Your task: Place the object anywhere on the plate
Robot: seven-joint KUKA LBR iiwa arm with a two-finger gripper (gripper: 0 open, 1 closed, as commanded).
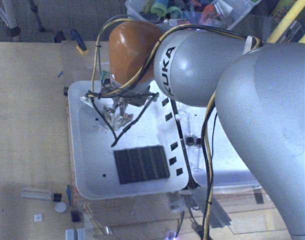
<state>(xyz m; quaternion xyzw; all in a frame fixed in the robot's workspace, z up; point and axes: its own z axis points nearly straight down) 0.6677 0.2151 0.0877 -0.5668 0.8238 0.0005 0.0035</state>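
Arm bent over left bin (77, 149), pincer (117, 115) down

bins: 2 (77, 149) | dark ridged plate: 1 (141, 164) | arm: 1 (202, 69)

Two bins sit side by side on the bench (27, 134). In the left bin (82, 184) a ridged flat plate (141, 164) lies toward the near side. The gripper (118, 115) hangs over that bin's far part, behind the plate. The arm (232, 84) stretches over the right bin (222, 176). A tub of clutter (192, 4) stands behind the bench.
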